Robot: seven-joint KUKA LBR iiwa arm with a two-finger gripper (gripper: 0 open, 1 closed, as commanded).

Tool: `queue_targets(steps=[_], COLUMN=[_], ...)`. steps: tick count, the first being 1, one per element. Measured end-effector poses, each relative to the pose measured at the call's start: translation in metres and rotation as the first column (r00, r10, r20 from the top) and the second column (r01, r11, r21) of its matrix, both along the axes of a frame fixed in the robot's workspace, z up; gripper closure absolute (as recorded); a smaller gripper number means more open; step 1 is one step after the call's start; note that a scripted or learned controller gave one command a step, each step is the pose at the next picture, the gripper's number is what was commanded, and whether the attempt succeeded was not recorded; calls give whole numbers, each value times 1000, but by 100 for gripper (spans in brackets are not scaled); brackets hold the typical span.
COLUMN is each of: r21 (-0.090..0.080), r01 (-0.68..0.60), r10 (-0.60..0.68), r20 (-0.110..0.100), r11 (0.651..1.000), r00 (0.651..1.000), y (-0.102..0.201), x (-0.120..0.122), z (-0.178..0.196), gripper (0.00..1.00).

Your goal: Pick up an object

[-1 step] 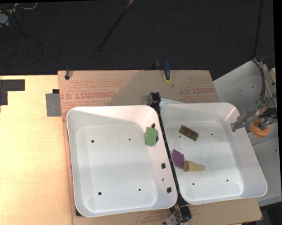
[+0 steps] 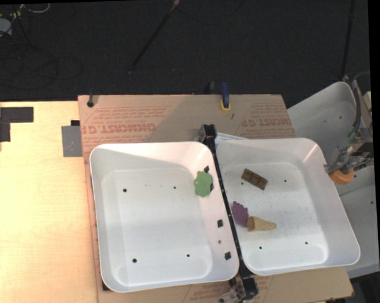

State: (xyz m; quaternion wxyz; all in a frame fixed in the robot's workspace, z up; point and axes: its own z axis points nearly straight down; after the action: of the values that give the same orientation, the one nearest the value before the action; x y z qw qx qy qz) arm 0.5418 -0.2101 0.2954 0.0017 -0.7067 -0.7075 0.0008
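In the left bin [image 2: 120, 270] a green lumpy object [image 2: 204, 183] lies against the right wall. The right bin [image 2: 332, 248] holds a brown chocolate-bar piece [image 2: 254, 179] near its back. Further forward, a purple object [image 2: 240, 213] and a tan cone [image 2: 261, 224] lie side by side. My gripper [image 2: 335, 169] is at the right bin's right rim, below the grey arm [image 2: 339, 110], with the orange band [image 2: 343, 176] showing. It is well away from all the objects, and nothing can be seen held in it.
Both bins rest on a cardboard sheet [image 2: 144, 118] on a light wooden bench [image 2: 36, 217]. A blue and yellow clamp [image 2: 225, 97] stands at the cardboard's back edge. Black clips [image 2: 221, 223] run along the seam between the bins.
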Motion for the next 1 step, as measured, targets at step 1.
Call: queue_targets(steps=[1], r21=[3], r01=[-3], r10=[3], r20=[-4], r11=[1000], r00=[1000], y=[53], x=[6], z=[-55], gripper=[100])
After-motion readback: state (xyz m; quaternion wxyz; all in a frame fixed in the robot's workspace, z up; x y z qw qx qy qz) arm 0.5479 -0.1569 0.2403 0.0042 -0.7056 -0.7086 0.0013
